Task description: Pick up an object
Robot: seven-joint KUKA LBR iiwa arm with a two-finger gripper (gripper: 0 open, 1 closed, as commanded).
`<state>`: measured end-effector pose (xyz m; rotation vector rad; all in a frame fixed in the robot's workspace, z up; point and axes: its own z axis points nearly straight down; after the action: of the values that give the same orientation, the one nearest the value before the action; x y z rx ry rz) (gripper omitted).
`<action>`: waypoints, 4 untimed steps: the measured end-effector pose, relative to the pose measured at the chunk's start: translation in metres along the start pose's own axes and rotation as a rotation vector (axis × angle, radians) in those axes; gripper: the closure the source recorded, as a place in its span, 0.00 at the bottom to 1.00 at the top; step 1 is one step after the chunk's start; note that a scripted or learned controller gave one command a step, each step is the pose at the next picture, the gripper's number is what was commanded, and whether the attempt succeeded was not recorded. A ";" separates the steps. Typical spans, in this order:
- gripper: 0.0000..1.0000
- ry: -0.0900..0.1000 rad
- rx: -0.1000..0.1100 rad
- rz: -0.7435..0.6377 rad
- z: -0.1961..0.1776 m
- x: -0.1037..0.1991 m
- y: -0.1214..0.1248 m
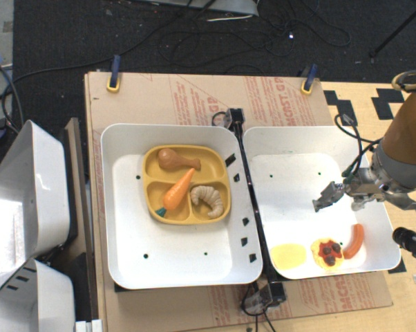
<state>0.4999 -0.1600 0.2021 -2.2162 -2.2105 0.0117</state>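
Observation:
My gripper hangs over the right bin, near its right-centre, with nothing visibly in it. Below it, along the bin's front edge, lie a flat yellow disc, a small yellow piece with red topping and an orange-red sausage. The sausage is just below and right of the gripper, apart from it. In the left bin a yellow divided plate holds a brown drumstick, an orange carrot and a pale curled shrimp.
The arm's grey wrist and orange band come in over the right bin's right wall. A black divider with clips runs between the bins. White containers stand off the bench at the left.

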 end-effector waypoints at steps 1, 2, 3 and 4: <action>0.00 -0.003 -0.012 -0.004 -0.006 0.000 0.003; 0.00 -0.002 -0.010 0.000 0.039 -0.006 0.003; 0.00 -0.001 -0.008 -0.001 0.103 -0.004 0.001; 0.00 -0.002 -0.011 -0.001 0.111 -0.003 0.001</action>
<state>0.4992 -0.1628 0.0916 -2.2215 -2.2179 0.0016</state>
